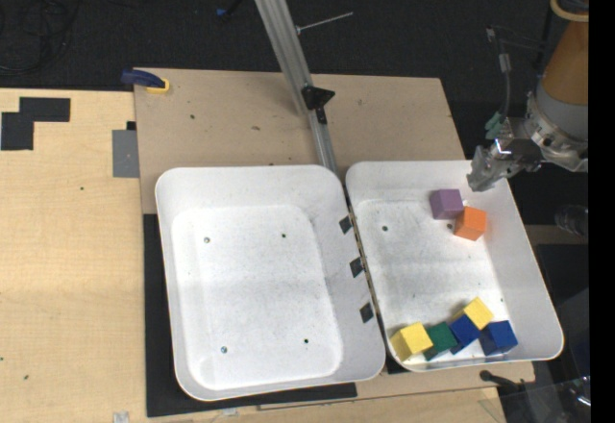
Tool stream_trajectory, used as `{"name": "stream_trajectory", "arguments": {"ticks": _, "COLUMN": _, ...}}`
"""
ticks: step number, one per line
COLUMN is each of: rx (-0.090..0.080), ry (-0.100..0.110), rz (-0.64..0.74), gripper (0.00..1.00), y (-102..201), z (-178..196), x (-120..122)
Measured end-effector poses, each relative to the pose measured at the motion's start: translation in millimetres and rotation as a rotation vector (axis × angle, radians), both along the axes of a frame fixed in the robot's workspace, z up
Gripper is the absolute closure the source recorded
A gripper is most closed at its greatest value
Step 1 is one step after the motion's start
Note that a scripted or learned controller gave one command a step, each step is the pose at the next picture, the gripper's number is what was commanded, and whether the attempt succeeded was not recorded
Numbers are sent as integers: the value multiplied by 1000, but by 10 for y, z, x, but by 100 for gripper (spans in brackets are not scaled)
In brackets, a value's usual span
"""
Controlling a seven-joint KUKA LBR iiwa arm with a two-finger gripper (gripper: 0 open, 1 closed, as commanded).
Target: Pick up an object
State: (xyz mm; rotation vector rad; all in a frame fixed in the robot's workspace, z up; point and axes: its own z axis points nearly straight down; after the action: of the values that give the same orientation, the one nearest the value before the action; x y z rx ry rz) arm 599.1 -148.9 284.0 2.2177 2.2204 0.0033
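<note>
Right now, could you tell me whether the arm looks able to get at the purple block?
Probably yes: the tool sits just beside the purple block, with only the orange block touching it.

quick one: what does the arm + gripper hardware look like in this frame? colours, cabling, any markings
Arm: grey wrist section with a broad orange band above it, rounded cylindrical shape, entering from the right. Gripper: small, light grey metallic, boxy, with glints of light on its body. Thin dark cables or rods run upright just left of the wrist. No readable markings at this resolution.
</note>
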Motion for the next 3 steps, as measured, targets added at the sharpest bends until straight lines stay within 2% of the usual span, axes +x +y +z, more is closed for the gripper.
{"name": "stream_trajectory", "arguments": {"ticks": 1, "rx": 3, "ry": 8, "rz": 2, "gripper": 100, "y": 535, "z": -190, "x": 30}}
{"name": "stream_trajectory", "arguments": {"ticks": 2, "rx": 4, "ry": 8, "rz": 4, "gripper": 100, "y": 1160, "z": -277, "x": -12}}
{"name": "stream_trajectory", "arguments": {"ticks": 3, "rx": 3, "ry": 9, "rz": 3, "gripper": 100, "y": 1645, "z": -447, "x": -38}}
